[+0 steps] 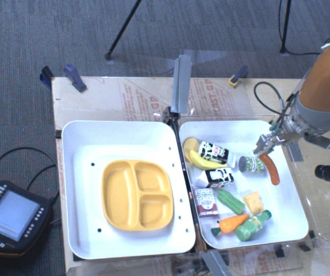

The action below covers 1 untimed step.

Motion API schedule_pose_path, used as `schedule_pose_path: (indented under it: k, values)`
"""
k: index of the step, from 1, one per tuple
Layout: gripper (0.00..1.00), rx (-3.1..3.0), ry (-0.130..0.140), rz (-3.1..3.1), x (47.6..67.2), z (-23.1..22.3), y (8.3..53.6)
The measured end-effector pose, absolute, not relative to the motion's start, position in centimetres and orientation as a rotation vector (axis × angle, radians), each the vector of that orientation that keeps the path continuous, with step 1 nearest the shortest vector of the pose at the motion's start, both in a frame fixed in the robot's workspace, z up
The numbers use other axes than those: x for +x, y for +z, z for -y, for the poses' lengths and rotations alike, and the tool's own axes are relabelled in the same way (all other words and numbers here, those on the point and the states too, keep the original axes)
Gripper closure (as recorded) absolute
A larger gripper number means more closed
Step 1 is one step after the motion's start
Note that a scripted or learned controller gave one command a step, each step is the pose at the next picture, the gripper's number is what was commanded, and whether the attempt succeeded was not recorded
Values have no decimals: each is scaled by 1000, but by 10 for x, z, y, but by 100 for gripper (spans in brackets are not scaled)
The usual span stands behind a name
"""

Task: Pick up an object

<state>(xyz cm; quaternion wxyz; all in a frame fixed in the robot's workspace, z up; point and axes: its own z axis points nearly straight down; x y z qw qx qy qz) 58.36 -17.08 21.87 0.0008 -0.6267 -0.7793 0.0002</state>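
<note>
From the overhead camera view, the pincer (267, 143) hangs low over the upper right part of the right bin (300, 209), just above a small green-labelled jar (251, 164) and a red sausage (270, 170); whether its fingers are apart or closed I cannot tell, and nothing shows between them, so the pick looks not yet done. The likeliest target (my guess) is that jar or sausage, while a banana (201, 159), cartons, a carrot (233, 223) and a green bottle (252, 225) crowd nearby, and the left bin (79, 154) carries a yellow divided tray (137, 194).
</note>
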Motion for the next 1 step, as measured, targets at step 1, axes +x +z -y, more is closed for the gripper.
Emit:
schedule_pose_path:
  k: [1]
  values:
    - [100, -1988, 2, 2428, 562, 209, 207]
